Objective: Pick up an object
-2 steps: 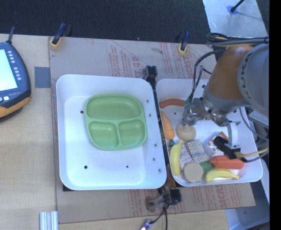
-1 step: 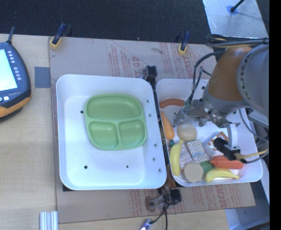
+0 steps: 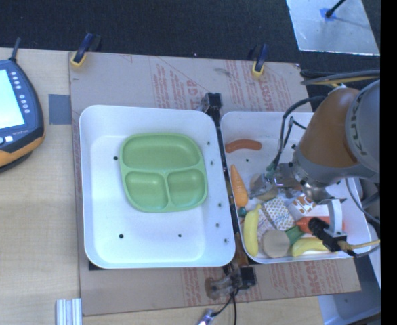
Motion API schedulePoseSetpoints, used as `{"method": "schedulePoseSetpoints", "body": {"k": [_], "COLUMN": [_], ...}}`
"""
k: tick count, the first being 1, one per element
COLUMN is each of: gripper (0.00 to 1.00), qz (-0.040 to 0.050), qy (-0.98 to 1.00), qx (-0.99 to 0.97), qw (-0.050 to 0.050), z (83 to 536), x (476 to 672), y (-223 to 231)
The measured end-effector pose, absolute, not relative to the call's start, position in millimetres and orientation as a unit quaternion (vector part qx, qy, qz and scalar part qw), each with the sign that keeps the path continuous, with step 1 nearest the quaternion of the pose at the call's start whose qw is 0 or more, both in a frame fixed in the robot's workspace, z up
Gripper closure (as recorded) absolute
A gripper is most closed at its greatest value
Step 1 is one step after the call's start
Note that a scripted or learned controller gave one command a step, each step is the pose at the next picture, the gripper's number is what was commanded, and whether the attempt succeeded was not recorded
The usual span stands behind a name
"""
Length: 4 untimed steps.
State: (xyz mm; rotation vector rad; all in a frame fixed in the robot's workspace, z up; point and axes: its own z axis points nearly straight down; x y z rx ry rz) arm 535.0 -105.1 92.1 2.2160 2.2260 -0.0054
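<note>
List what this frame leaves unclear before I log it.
1. Hand: lies low over the toy food in the right bin, and the wrist covers most of it, so its grip is unreadable.
2. Pile under the arm: partly covered; only the carrot, sausage and banana are plain.
3. Patterned piece: too small to identify.
4. Handheld screen: cut off by the left edge.

Two white bins (image 3: 90, 181), one green plate (image 3: 163, 171), one carrot (image 3: 238, 185), one sausage (image 3: 243, 145) (two bananas (image 3: 251, 232))
</note>
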Motion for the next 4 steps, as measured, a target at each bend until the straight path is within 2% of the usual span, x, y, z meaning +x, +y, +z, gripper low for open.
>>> {"method": "schedulePoseSetpoints", "body": {"k": [1, 2, 3, 4], "gripper": [0.00, 0.00, 0.00, 0.00], "qz": [-0.0009, -0.0019, -0.0010, -0.0013], "qy": [0.708, 0.708, 0.708, 0.708], "qx": [0.707, 0.706, 0.706, 0.706], "qw": [0.002, 0.004, -0.001, 0.002], "z": [93, 97, 92, 93], "x": [595.7, 530.0, 580.5, 554.1], "y": [-100, -97, -101, -97]}}
